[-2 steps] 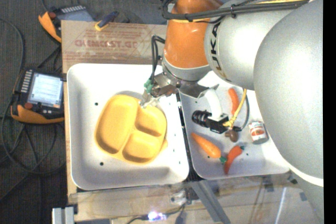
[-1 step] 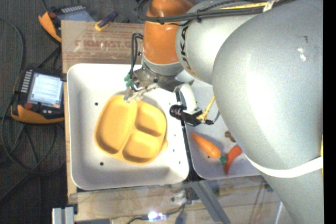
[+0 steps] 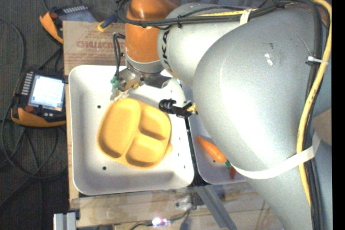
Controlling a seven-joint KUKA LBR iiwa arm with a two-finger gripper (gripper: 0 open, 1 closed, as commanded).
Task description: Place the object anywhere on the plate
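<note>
A yellow plate [image 3: 136,134] with three compartments lies in the left white bin [image 3: 81,169]. An orange carrot-like object [image 3: 211,151] lies in the right bin, partly hidden under the arm's grey body. My gripper [image 3: 119,89] hangs below the orange wrist band [image 3: 144,24], over the left bin's far side, just above the plate's upper left rim. I see nothing held in it. The carrot is far from the gripper, across the wall between the two bins.
A small black fitting [image 3: 175,107] juts over the plate's right edge near the bin divider. The large grey arm covers most of the right bin. A pendant with a lit screen [image 3: 42,93] and cables lie on the floor at left; cardboard [image 3: 86,46] sits behind the left bin.
</note>
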